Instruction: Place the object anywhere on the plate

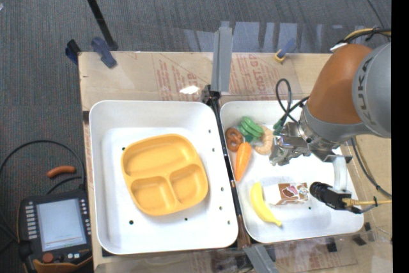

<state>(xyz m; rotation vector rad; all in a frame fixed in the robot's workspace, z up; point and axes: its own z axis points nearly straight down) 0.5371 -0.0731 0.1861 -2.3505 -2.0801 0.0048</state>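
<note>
So: plate (165, 174) sits bare in left bin (102, 137). Arm's hand (285, 151) hovers over right bin (348, 217) nr carrot (242, 161), banana (262, 203), carton (292, 193); can't tell its state. Nothing placed yet, pick & transfer left.

The grey arm (377, 96) bears "KUKA" lettering in part; red print on the table (160, 77) is unreadable.

Yellow three-compartment plate (165, 174), lying flat in left bin (102, 137). Toy foods right of plate: carrot (242, 160), banana (262, 204), pretzel (233, 137).
</note>
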